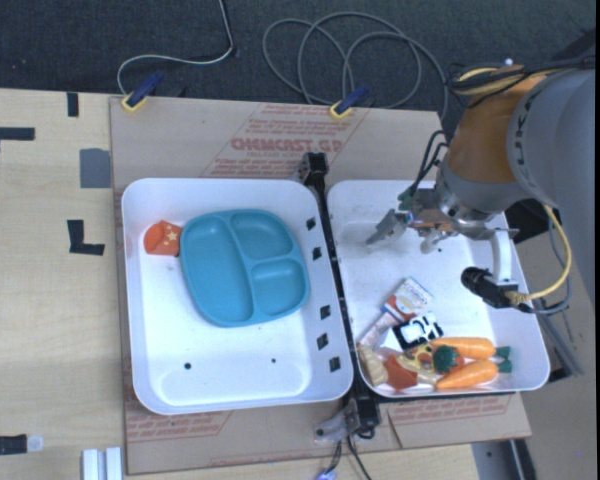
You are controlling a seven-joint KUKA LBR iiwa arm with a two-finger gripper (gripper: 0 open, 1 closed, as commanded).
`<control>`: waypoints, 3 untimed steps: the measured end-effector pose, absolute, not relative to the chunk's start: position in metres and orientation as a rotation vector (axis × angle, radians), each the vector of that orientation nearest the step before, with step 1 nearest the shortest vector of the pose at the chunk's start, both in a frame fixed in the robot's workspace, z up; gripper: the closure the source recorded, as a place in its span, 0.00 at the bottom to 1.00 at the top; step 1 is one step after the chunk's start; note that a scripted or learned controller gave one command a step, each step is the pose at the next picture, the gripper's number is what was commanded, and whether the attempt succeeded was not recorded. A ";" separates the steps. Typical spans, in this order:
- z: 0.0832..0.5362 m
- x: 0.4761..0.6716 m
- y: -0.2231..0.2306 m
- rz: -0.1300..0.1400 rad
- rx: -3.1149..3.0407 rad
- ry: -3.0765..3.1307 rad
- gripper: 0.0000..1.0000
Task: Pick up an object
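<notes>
My gripper (405,224) hangs over the back part of the right bin (365,268), its fingers (385,230) open with nothing between them. In that bin's front corner lies a heap of things: two orange carrots (467,360), a small white packet with red print (410,296), a black-and-white piece (418,331) and some brown and red bits (390,368). The heap sits well in front of the gripper. The left bin (150,368) holds a blue divided plate (246,266) and a red strawberry-like toy (162,238) at its back left.
A black clip row (323,268) runs along the divide between the two bins. Cables (340,58) loop on the dark floor behind the bench. The arm's grey body with its orange band (490,133) fills the upper right, above the right bin's far edge.
</notes>
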State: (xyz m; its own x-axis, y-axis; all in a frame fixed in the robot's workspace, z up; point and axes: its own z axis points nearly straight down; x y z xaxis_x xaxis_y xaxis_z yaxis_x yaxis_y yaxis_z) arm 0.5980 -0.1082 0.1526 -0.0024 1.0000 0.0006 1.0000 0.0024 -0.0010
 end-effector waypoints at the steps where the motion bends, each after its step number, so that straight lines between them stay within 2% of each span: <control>1: 0.113 0.537 -0.111 0.003 -2.219 -2.220 0.00; 2: 0.090 0.542 -0.101 -0.004 -2.239 -2.230 0.00; 3: 0.090 0.522 -0.126 -0.014 -2.230 -2.233 0.00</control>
